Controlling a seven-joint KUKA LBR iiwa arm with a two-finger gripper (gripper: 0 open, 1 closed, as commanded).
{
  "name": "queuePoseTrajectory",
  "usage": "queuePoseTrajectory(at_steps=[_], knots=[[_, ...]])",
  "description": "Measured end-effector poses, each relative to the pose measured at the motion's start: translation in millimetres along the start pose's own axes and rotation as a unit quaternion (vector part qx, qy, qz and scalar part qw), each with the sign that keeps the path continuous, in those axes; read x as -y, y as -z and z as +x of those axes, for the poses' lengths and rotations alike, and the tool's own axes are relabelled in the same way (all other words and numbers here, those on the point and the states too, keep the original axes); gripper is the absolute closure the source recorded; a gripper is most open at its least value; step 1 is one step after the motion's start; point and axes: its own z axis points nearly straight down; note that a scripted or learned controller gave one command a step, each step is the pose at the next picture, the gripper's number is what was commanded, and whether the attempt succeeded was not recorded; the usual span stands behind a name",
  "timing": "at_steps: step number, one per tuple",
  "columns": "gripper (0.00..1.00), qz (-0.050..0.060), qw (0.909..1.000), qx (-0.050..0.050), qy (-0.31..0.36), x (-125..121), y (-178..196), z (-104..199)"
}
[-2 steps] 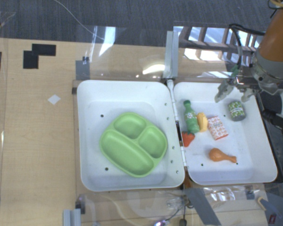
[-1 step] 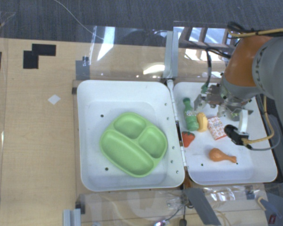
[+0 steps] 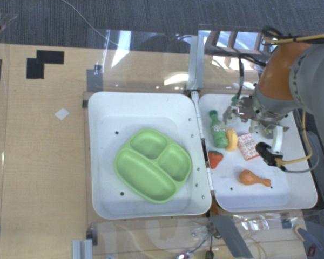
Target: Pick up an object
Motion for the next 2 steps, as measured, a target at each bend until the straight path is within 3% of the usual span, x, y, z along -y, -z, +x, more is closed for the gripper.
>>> queuePoseTrajectory(at_steps=[1, 2], knots=[[0.0, -0.012, 0.9956, 0.001, 0.093, -3, -4, -10], [0.0, 0.012, 0.9912, 0.003, 0.132, 12, -31, -27]])
